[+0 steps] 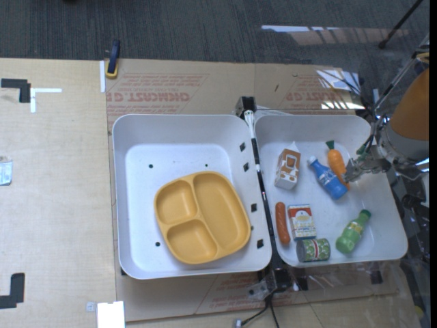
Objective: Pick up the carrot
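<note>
The carrot (336, 163) is small and orange with a green top, and it lies in the right bin (382, 251) near its far right side. A blue bottle (328, 179) rests against the carrot's left side. My gripper (356, 169) hangs low just to the right of the carrot's lower end, close to it or touching it. The carrot lies on the bin floor. The grey arm with its orange band (413, 111) comes in from the right edge.
The right bin also holds a small carton (287, 168), a sausage (282, 223), a red packet (301, 220), a can (313, 249) and a green bottle (353, 231). A yellow divided plate (201, 216) sits in the left bin (130, 183).
</note>
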You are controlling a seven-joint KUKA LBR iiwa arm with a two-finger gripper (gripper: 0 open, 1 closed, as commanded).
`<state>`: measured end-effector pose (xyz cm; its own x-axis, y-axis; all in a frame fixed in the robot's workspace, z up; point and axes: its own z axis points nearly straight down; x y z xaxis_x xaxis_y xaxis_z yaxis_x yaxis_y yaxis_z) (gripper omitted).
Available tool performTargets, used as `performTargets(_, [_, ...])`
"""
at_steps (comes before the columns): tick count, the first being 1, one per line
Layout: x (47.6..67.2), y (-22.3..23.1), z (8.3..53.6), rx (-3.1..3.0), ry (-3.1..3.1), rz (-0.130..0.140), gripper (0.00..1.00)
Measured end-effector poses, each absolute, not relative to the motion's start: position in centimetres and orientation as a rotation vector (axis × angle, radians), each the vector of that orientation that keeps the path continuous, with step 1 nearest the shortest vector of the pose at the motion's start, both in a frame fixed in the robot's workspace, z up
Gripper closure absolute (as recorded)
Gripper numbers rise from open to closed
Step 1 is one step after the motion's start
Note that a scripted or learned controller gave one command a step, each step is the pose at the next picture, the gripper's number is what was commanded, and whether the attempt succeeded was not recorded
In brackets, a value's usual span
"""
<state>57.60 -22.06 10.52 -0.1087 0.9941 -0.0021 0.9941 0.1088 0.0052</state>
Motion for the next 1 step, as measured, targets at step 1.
performTargets(1, [57.06,-16.04,9.20,1.300,2.859,0.000,1.00])
